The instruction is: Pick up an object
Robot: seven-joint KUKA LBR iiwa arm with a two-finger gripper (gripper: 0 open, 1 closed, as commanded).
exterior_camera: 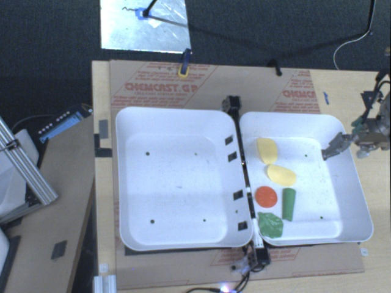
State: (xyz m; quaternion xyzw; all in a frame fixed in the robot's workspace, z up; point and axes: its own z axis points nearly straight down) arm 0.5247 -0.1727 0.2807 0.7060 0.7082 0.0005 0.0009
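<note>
**Pick not yet begun: gripper at right rim, nothing lifted**

Bench: pale wooden top over dark carpet, with a brown printed cardboard sheet [165, 84] under two shallow white plastic bins set side by side. Left bin [131, 127] carries only a few small dark specks on its floor. Right bin [354, 218] holds all the candidate objects, clustered along its left side near the divider.

Contents, top to bottom: a pale yellow rounded piece [266, 149]; just below it, a second yellow oval piece [281, 175]; a flat red-orange round disc [266, 196]; beside it, an upright-lying dark green cylinder [288, 204]; a crumpled green leafy lump [270, 224] at the lower left corner, just beside the disc and cylinder.

Arm: the grey two-finger gripper [332, 148] sits over the right bin's upper right rim, well apart from every object. Too small and blurred here; cannot tell whether it is apart or together. Nothing is visible between its tips.

Progress, as judged: nothing done. All five items rest on the bin floor. Left to do: choose a target, travel left across the bin, descend, close, lift.
</note>
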